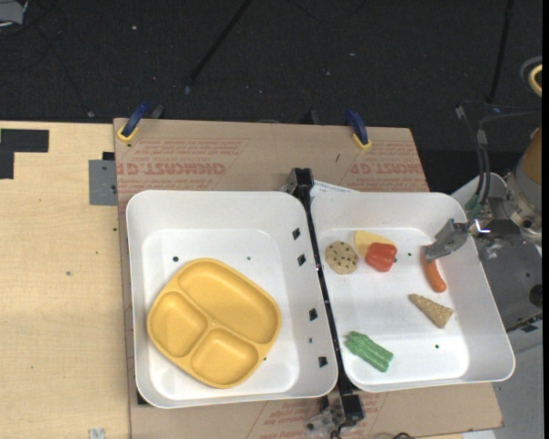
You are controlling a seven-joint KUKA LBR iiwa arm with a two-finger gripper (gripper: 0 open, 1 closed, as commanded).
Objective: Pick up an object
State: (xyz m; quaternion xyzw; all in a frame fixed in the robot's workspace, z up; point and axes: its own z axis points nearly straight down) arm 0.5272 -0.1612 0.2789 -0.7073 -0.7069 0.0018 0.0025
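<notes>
The gripper point(442, 245) is seen low over the right bin point(494, 337), its tip just above the orange carrot-like piece point(435, 276); whether it is spread or pressed together cannot be told, and nothing is seen pinched. The piece lies near the bin's right wall, well apart from the red pepper point(381, 257) and the tan wedge point(432, 310). It is judged light, stiff and smooth, likely plastic, so slipping is possible; it is best taken across its narrow middle.
</notes>
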